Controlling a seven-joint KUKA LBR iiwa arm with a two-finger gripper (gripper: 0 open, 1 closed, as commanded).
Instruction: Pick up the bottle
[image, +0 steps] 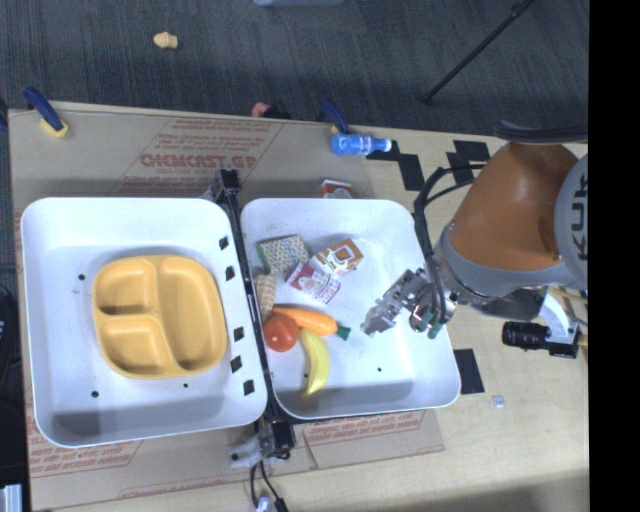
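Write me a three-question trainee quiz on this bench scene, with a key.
1. True or false: the yellow divided plate lies in the left bin.
2. Which lies nearest the banana? A) tomato B) blue bottle C) yellow clamp
3. Fill in: the gripper hangs over the ____ bin.

Key: 1 true. 2 A. 3 right. The bottle lies outside both bins, on the cardboard beyond the right bin's far edge.
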